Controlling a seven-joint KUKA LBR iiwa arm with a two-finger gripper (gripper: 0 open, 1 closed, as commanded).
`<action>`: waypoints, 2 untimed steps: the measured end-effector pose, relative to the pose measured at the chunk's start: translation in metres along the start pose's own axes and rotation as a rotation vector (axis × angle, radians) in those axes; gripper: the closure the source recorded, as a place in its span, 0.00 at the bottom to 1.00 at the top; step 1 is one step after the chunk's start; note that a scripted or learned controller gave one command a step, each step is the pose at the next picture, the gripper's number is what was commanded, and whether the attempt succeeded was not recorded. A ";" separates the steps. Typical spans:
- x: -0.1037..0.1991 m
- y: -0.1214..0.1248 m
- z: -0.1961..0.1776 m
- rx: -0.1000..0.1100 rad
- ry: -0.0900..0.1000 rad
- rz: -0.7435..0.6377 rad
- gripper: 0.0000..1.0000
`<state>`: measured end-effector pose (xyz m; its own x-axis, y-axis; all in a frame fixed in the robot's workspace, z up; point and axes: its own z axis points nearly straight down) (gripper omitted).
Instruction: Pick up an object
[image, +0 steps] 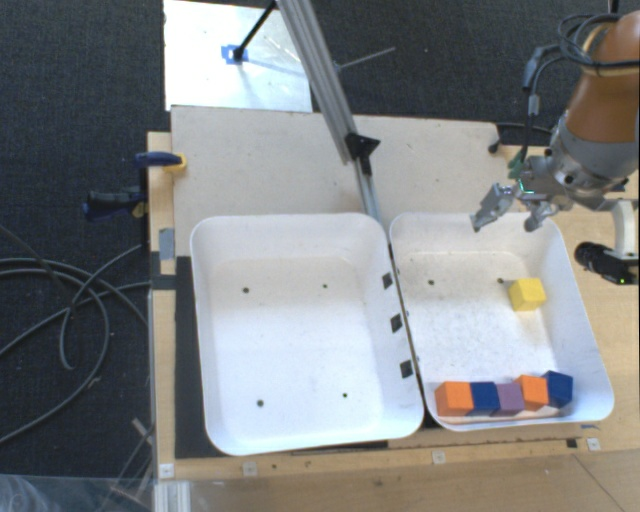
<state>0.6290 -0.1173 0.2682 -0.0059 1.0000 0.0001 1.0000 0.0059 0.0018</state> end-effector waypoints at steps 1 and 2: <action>0.008 -0.016 0.050 0.005 0.000 0.003 0.00; -0.079 0.004 -0.067 -0.011 -0.007 0.008 0.00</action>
<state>0.6335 -0.1965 0.3348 0.0019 1.0000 -0.0068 0.9999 -0.0018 0.0125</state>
